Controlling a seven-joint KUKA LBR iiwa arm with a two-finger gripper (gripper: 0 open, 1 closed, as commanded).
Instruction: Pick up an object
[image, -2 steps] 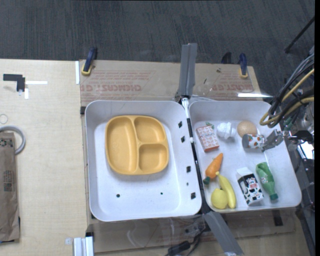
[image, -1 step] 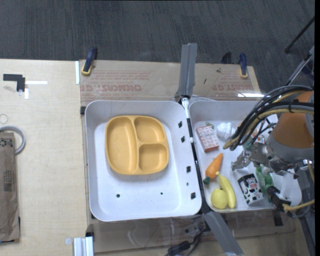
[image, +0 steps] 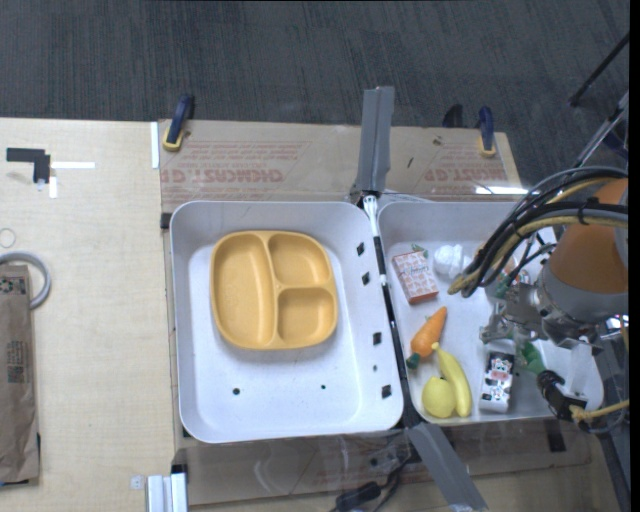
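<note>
Right bin (image: 470, 205) — carton (image: 497, 381) under gripper (image: 503, 337)

The grey arm (image: 585, 270) reaches in from the right, its orange band uppermost and black and yellow cables looping over it; the gripper (image: 505, 335) points down beneath the wrist, above the right-hand bin
</note>
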